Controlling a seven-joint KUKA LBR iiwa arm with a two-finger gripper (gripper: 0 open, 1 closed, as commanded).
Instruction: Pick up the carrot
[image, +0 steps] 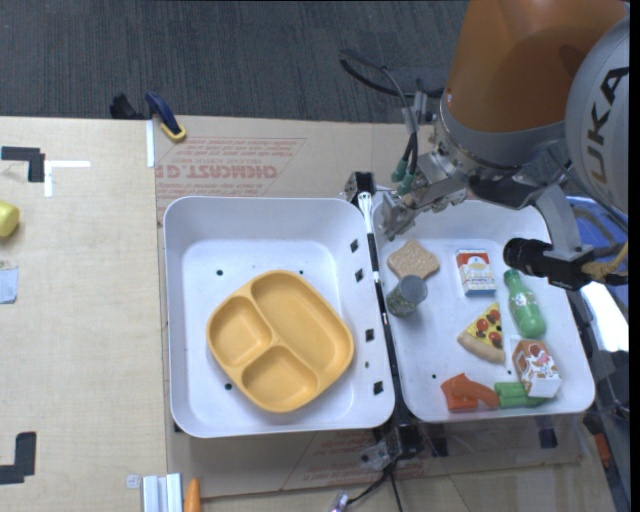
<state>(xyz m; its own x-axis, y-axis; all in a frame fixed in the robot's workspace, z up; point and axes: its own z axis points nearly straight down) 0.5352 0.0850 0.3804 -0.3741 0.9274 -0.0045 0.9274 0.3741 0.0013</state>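
The carrot (467, 393), an orange toy with a green leafy end pointing right, lies at the front edge of the right bin (430, 352). My gripper (397, 212) hangs over the back left corner of that bin, just behind a toast slice (413, 261). It is far from the carrot, with most of the bin's depth between them. The grey and orange arm comes in from the upper right and hides the bin's back edge.
In the right bin also lie a grey can (406, 295), a small red and white carton (475, 272), a green bottle (524, 303), a pizza slice (485, 333) and another carton (536, 367) next to the carrot's leaves. The left bin (190, 250) holds a yellow divided plate (279, 340).
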